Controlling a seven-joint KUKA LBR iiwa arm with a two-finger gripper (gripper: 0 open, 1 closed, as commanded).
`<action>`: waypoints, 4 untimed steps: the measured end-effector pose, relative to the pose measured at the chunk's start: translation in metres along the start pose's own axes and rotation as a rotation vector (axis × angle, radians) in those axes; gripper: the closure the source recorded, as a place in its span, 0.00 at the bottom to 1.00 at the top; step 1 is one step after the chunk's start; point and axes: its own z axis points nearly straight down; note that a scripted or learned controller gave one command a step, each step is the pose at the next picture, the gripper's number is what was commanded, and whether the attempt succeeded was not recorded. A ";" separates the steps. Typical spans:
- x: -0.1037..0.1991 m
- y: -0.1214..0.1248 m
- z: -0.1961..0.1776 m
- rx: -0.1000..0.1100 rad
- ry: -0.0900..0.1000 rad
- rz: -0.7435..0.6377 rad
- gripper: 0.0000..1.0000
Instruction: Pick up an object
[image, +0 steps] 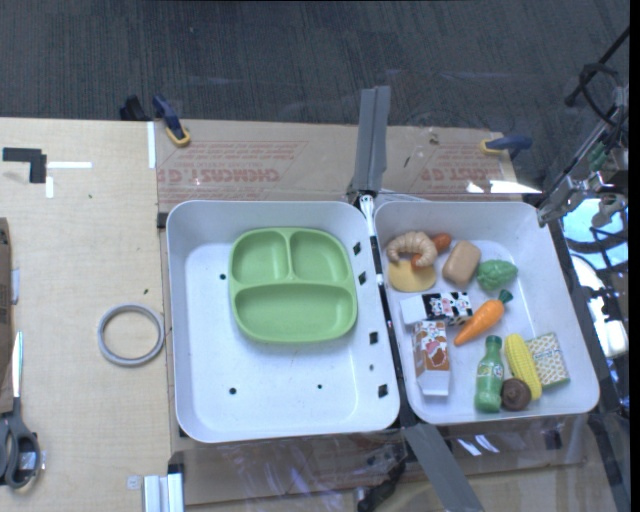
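Near edge, lower right of frame: right bin (560, 290) is holding the pick candidates, packed tight. Bottle (488, 375), brown ball (516, 394), corn (522, 365) and cracker (548, 360) are sitting side by side, touching or nearly so. Carton (432, 358) is lying flat just left of them. Carrot (480, 320) is leaning across mid-bin beside a cow-print box (447, 306). Farther back: green leafy toy (496, 274), bun (461, 263), croissant (412, 248).

Gripper state: can't tell.

Risks, imo: clutter is leaving little room beside any item, so a descent is likely catching a neighbour or grabbing two. Round items prob. rolling out of a pinch. Items near the bin wall are risking a wall hit.

Left bin (200, 380) is holding a green plate (293, 285). Bench (70, 260) is pale wood w/ a tape ring (130, 333) and scissors (18, 445) at left. Cardboard (250, 165) is clamped along the far edge; dark floor beyond.
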 end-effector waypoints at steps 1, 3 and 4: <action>0.000 -0.022 0.129 0.000 0.000 -0.085 0.00; 0.023 -0.019 0.187 -0.002 -0.001 -0.060 1.00; 0.023 -0.019 0.187 -0.002 -0.001 -0.060 0.00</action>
